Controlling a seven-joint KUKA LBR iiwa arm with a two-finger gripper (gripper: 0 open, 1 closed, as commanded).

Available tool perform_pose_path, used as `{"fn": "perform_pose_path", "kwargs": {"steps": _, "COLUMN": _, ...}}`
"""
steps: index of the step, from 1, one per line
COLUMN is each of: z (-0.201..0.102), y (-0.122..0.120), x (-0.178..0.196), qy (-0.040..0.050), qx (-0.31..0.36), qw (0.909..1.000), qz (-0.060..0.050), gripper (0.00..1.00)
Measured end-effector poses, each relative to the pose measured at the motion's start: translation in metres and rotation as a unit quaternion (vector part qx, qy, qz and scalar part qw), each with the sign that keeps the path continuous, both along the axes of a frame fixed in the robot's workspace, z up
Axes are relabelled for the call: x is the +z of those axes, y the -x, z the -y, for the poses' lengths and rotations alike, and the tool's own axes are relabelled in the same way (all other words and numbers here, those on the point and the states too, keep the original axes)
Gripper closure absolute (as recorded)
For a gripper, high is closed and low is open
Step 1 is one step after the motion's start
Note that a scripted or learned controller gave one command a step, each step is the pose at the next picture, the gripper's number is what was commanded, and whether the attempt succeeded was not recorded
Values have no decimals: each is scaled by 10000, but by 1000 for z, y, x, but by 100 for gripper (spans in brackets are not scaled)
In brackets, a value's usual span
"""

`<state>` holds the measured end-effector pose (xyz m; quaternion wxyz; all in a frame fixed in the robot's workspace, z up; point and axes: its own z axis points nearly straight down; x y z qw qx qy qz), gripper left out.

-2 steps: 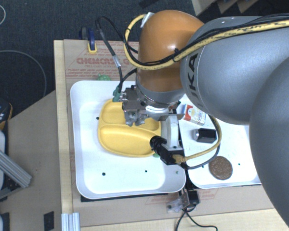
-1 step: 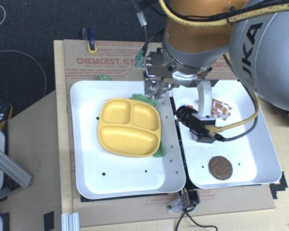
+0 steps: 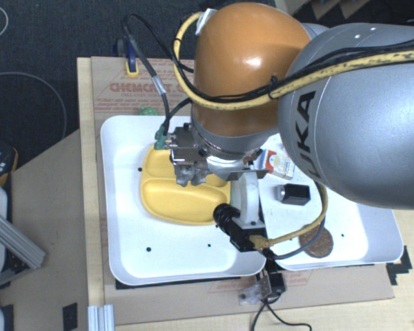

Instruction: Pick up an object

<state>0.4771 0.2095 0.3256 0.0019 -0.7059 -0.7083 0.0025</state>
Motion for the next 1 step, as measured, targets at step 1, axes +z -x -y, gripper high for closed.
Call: {"fn": "perform_pose_path", "kwargs": {"steps": 1, "z": 70, "y": -3, "x": 121, "qy": -24, "qx": -50, "qw": 9999, "qz": 108, "gripper": 100}}
